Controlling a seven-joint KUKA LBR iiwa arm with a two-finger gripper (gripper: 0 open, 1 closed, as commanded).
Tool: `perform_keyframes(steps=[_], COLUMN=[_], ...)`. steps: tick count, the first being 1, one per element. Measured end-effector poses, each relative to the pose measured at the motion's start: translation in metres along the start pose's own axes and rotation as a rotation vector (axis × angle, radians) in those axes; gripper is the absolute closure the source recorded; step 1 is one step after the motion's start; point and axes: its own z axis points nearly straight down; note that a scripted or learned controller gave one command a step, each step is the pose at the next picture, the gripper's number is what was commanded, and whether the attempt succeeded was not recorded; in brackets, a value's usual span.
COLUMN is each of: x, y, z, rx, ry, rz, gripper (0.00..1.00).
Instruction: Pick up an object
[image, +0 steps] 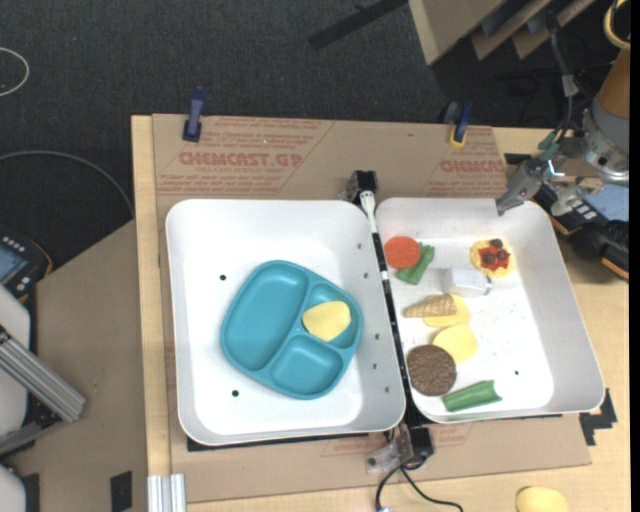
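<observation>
While the arm (605, 120) is reaching in from the upper right, its gripper (522, 188) is hanging over the back rim of the right bin (570, 300), near that bin's far right corner. How far apart its fingers are I cannot tell, since they are small and blurred against the rim, and nothing is showing between them. Most of the arm is running out past the picture's edge.

Lying in the right bin are the things to pick from: a red round piece (403, 250) touching a green pepper (418, 264), a small tart with red berries (492, 257), a white block (467, 280) just beside it, a tan cone (430, 306), a yellow slice (456, 342), a brown cookie (432, 369) touching that slice, and a green pod (471, 396) near the front rim. All are lying apart from the gripper.

Sitting in the left bin (200, 250) is a blue divided plate (285, 328), with a yellow chip (326, 320) resting in its right compartment. Another yellow thing (541, 499) is being cut off by the bottom edge, too partial to name.
</observation>
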Motion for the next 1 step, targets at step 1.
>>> perform_keyframes(steps=[1], x=[0.0589], y=[-0.0382], z=[0.1182], rx=[0.012], ry=[0.005], rz=[-0.003], gripper=[0.0])
